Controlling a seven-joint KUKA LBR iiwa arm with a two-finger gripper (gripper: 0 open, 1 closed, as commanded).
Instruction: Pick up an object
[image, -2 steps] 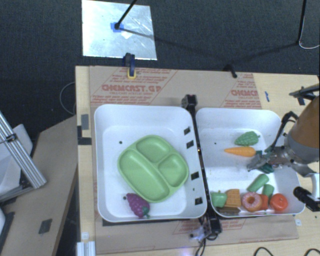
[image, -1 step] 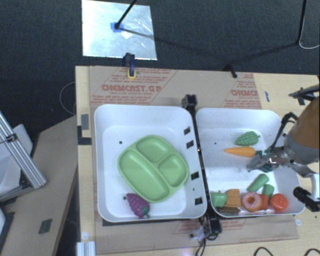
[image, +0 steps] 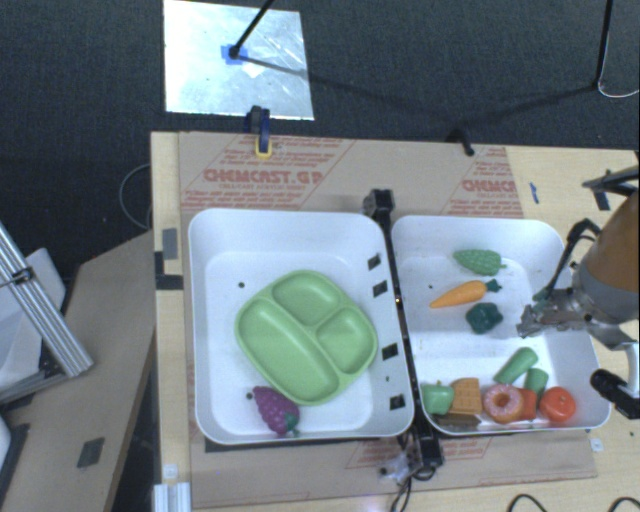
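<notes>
Bench (image: 300, 165), left bin (image: 215, 250) green tray (image: 305, 335), grapes (image: 275, 408)

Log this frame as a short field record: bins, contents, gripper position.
left bin: green divided plate, purple grapes at near edge
right bin: carrot, green leafy vegetable, dark green piece
right bin near edge: donut, tomato, other toy foods
gripper: above right bin's right side, no object seen between fingers

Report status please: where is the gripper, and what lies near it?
Gripper over right bin, at its right side. Nothing seen between fingers. Dark green toy just left of it, carrot beyond.
</notes>
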